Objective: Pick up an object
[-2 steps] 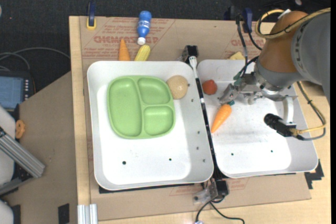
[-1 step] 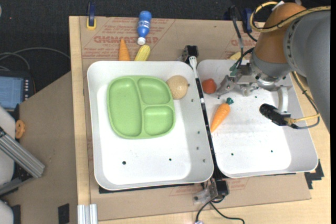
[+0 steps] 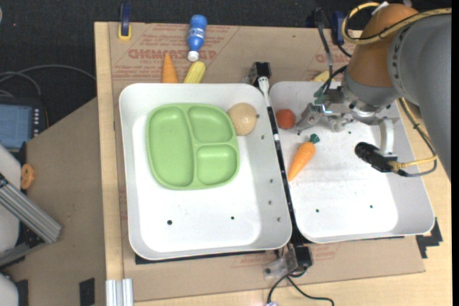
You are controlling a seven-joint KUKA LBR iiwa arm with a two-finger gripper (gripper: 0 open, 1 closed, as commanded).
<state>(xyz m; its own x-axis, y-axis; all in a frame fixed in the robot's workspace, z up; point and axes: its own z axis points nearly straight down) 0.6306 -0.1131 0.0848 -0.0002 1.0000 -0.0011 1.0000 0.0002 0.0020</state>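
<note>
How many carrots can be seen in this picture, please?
2. One carrot lies in the right bin, near its left wall, below the gripper. A second carrot lies on the bench, behind the left bin. The arm may hide others.

This is a robotics lab: a cardboard-topped bench (image 3: 215, 43) bears two white bins (image 3: 143, 154) fixed side by side. Loose cables (image 3: 43, 75) and aluminium framing (image 3: 29, 215) lie at the left on dark carpet, with toy foods (image 3: 195, 36) scattered about
</note>
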